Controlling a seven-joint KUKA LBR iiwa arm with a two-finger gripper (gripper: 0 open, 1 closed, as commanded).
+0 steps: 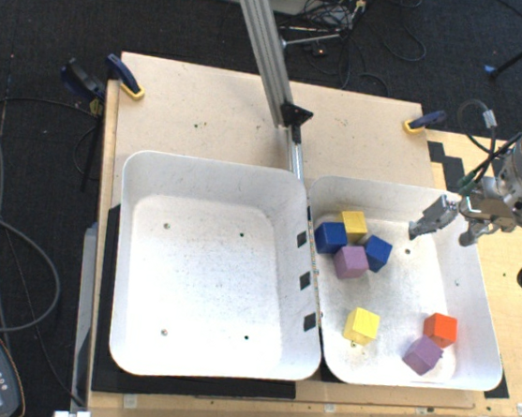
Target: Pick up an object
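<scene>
Camera view looks down on two white bins; the right bin (476, 305) holds seven small blocks, any of which would serve as the object to pick up. Four sit bunched near its upper left: a yellow block (354, 225), a blue block (330, 237), a purple block (351, 261) and a second blue one (377, 253), touching or nearly so. A lone yellow block (362, 325) lies lower down, well apart from the rest, and an orange block (440, 328) sits just beside another purple one (423, 355) near the lower right corner. They look like light, rigid cubes with flat faces, probably foam or wood, so they should neither crush nor slip much; the best hold would be across two opposite flat faces. The lone yellow block seems the easiest, with room on every side for the fingers. The gripper (453, 220) hangs at the right bin's upper right edge, above the floor and clear of all blocks, its two fingers spread apart with nothing between them. The arm comes in from the right, wrist tilted toward the bins.
</scene>
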